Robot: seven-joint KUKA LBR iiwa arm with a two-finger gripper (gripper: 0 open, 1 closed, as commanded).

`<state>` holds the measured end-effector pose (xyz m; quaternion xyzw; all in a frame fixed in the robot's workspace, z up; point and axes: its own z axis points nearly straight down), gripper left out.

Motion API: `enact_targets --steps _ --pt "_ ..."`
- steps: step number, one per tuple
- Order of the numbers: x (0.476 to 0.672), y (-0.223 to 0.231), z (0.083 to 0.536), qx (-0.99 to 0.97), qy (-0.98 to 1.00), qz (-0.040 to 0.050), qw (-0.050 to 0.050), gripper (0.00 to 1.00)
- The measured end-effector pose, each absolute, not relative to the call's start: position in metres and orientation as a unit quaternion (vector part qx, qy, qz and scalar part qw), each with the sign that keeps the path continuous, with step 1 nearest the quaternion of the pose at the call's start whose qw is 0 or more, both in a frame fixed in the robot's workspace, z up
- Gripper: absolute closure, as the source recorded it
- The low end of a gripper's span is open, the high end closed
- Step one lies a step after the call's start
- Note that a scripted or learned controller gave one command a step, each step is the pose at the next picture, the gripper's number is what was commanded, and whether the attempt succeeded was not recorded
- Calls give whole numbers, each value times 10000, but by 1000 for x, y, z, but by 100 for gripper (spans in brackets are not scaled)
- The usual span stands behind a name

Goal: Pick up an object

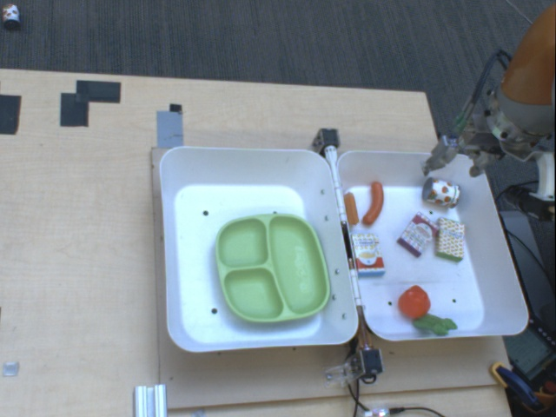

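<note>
My gripper (457,158) hovers over the back right corner of the right bin (495,320), fingers spread open with nothing between them. Just in front of it lies a small round spotted object (441,192), apart from the fingers. Further into the bin lie a purple packet (418,234), a patterned box (450,239), a small white and red carton (368,254), two sausages (374,201) (350,207), a red tomato (414,301) and a green vegetable (434,324).
The left bin (187,224) holds a green divided plate (274,268). A ridge (340,233) with clamps at both ends joins the bins. Cables run along the bench's right side (521,224).
</note>
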<state>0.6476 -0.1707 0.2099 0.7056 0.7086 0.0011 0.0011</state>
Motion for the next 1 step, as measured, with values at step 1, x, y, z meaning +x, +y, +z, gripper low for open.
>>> enact_targets --steps 1 --pt "661 -144 104 7061 7081 18 24 0"
